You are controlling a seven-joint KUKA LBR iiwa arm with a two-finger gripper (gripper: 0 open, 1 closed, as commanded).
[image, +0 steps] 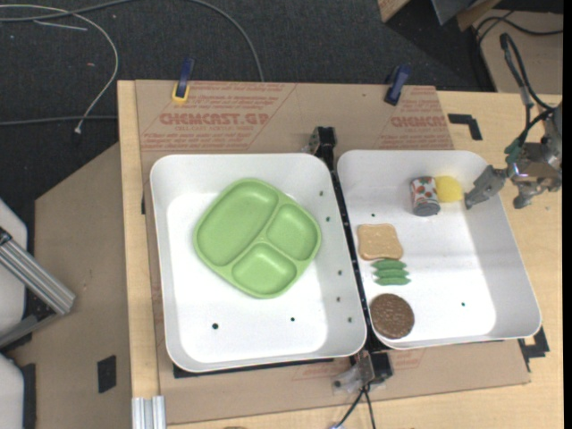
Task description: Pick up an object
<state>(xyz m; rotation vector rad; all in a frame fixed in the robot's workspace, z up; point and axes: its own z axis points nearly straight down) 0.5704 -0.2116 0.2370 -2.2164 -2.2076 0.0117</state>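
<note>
At the right edge of the frame, a little above the middle, the gripper [502,189] hangs over the outer rim of the right bin [483,266], its two fingers spread wide with nothing between them; the left fingertip points down toward the yellow object [448,188] lying in the bin's upper part. Just beside that, touching or nearly so, stands a small can [424,196] with a patterned label. Lower, along the bin's left wall, come a slice of toast [379,240], a green pea pod [391,271] and a round brown patty [391,315], each near the next. The left bin [179,320] holds a green divided plate [257,237] tilted across its middle. Since any object will do, the sensible choice seems to be the nearest: the yellow piece or the can. To do it well, I judge the arm should centre over one of them, not the seam between, and turn so the fingers close across its narrow side; otherwise one finger may land on the neighbour and push both away. The flat toast and patty look harder to grip from above. Most of the arm is cut off by the frame, the right finger is partly blurred against the bench, and what the yellow thing is cannot be made out.
</note>
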